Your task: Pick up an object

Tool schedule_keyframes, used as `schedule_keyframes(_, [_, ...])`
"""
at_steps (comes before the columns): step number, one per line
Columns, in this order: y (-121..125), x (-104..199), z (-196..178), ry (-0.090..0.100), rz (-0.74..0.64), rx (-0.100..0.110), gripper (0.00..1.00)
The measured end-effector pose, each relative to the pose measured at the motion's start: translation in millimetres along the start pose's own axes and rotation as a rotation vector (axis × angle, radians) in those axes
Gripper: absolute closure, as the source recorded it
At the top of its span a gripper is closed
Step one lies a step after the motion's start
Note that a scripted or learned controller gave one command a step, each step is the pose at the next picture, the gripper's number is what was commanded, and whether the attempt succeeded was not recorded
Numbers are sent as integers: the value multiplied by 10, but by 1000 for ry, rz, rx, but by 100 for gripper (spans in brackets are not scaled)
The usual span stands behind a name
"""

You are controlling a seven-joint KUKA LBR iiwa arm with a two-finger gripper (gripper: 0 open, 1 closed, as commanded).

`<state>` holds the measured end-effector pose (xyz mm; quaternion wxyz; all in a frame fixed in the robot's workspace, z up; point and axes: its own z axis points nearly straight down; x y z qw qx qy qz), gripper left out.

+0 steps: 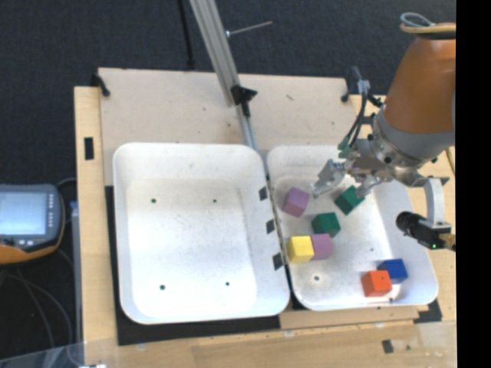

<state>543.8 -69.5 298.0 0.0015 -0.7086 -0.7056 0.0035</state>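
Gripping a green block [350, 200], claw [343, 182] above the right bin [406, 205].

blocks [314, 236] in right bin [414, 297] | left bin [192, 228] beside it | arm [418, 90] over right bin

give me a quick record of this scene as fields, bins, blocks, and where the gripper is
left bin: white, shallow
right bin: white, holds all the blocks
blocks: two purple, two green, yellow, orange, blue
touching pairs: yellow and lower purple; orange and blue
gripper: over the right bin's upper part, near the upper green and upper purple blocks
grasp: cannot tell
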Motion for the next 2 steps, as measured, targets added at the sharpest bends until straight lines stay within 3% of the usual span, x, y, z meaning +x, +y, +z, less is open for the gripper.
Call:
schedule_keyframes(1, [-98,732,-28,5,-13,-8,0])
schedule_keyframes(2, [-301,1336,570,4,-12,-1,0])
